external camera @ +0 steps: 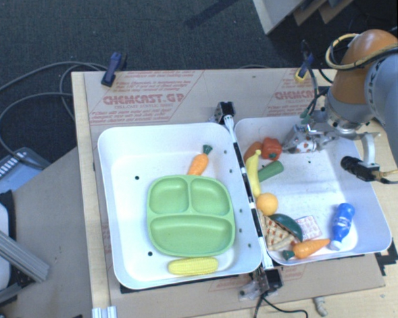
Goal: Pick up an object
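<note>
My gripper [306, 140] hangs low over the far part of the right bin [318, 183], under the arm's orange band [363, 62]. A small white, red-speckled thing [309, 144] sits right at the gripper's tip; whether it is held is unclear. Just left of the gripper lie a red pepper [269, 147], a yellow banana [252, 174] and a green cucumber piece [271, 171]. Further forward in this bin are an orange fruit [267, 203], a waffle [274, 232], a dark green vegetable [288, 223], a carrot [309, 248] and a blue bottle [342, 224].
The left bin [121, 191] holds a green divided plate [190, 215], a small carrot [198, 163] and a corn cob [192, 266]. A metal clamp strip [243, 186] joins the bins. A black part [359, 167] of the arm overhangs the right bin's right rim.
</note>
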Controlling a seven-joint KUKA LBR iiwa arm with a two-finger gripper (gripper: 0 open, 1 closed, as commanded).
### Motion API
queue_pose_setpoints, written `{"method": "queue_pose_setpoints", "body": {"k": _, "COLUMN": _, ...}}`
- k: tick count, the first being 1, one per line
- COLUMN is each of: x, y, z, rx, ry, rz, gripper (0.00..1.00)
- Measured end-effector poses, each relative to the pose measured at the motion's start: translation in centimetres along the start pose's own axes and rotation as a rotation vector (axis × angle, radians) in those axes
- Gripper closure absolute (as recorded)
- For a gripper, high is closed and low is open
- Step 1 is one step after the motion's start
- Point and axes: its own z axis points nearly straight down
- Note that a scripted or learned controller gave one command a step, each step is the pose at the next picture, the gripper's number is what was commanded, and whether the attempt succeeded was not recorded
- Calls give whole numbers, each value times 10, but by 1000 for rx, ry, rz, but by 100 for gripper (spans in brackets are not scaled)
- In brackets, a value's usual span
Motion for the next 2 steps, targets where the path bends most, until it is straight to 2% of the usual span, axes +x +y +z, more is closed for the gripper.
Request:
{"method": "queue_pose_setpoints", "body": {"k": 1, "x": -1, "y": 1, "z": -11, "rx": -3, "ry": -2, "rz": -1, "gripper": 100}}
{"method": "queue_pose_setpoints", "body": {"k": 2, "x": 140, "y": 8, "z": -100, "rx": -1, "ry": 4, "rz": -3, "gripper": 100}}
